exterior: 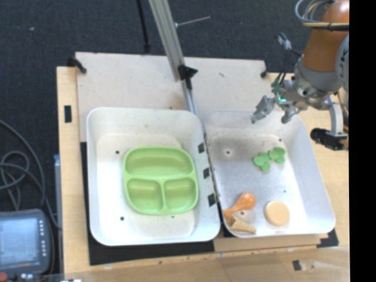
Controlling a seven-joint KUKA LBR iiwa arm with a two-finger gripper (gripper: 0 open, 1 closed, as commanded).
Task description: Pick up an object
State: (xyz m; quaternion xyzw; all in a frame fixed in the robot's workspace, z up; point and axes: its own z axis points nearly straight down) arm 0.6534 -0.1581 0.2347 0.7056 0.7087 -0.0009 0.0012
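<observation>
My gripper (273, 113) hangs over the far edge of the right bin (311, 151), its two grey fingers spread apart and open with nothing between them. Below it in that bin lies a green leafy toy (269, 158). Near the bin's front edge sit an orange spoon-shaped piece (242, 204), a tan waffle cone (241, 222) and a round tan biscuit (277, 212). The left bin (103, 157) holds a green three-compartment plate (160, 179).
A slanted metal pole (167, 31) rises from the bench behind the divide between the two bins. The orange-banded arm (323, 46) comes in from the upper right. A monitor (20, 242) and cables sit at the lower left, off the bench.
</observation>
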